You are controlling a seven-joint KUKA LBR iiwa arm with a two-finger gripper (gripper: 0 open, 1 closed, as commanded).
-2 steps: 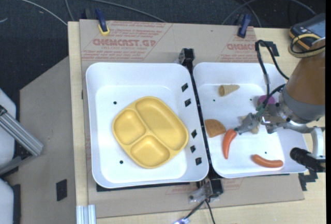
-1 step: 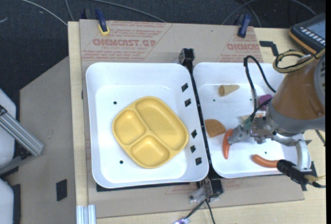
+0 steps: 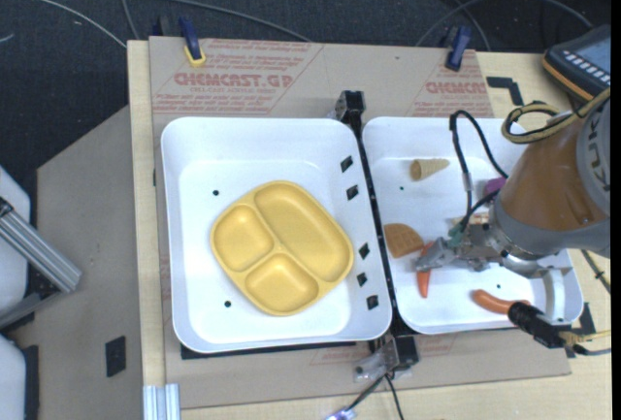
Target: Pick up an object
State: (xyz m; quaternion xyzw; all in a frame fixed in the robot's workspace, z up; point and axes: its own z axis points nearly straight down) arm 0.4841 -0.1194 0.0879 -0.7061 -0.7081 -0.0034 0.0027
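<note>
In the right bin, the arm was down low, reaching in from the right, its grey body and orange band covering much of that bin's right half. The end effector sat just above the bin floor, pointing left toward the divider between the bins, and how far it was open I couldn't tell, nor whether anything sat inside it — the metal tips blurred together at this slant. Right beside those tips, on their left, lay a flat brown piece, touching or very nearly so. Just below the end effector stood a small orange carrot-like piece, and off to the right of that, under the wrist, an orange sausage-like piece lay near the bin's front edge. Farther back from the end effector, well apart, a small tan cone-like piece rested alone. Across the divider, the left bin carried a yellow sectioned plate, tilted diagonally on the white floor. Both bins rested on the cardboard-topped counter.
</note>
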